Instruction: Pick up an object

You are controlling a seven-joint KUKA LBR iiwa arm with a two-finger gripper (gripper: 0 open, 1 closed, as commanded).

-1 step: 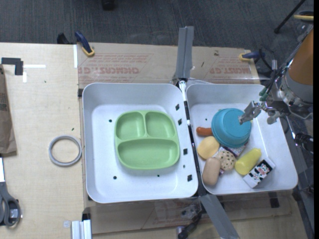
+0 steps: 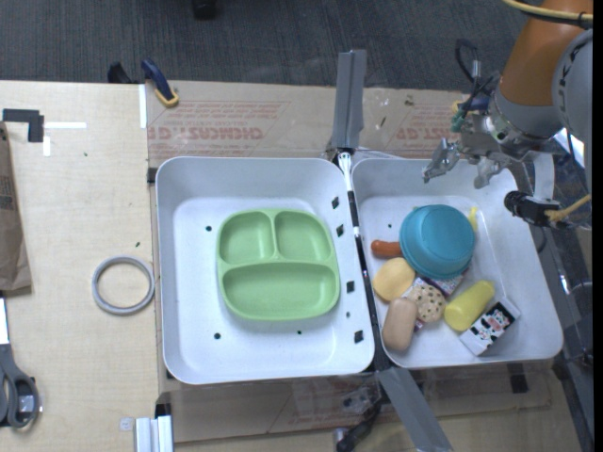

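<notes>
My gripper hangs over the far rim of the right bin, its two fingers spread open with nothing between them. Below it in that bin lie an upturned blue bowl, an orange carrot-like piece, a pale yellow lemon-shaped toy, a cookie, a tan bread-shaped toy, a yellow cylinder and a black-and-white carton. The gripper is above and behind the bowl, apart from everything.
The left bin holds a green divided plate. On the bench to the left lie a grey ring, scissors and a brown bag. A blue clamp sits at the back.
</notes>
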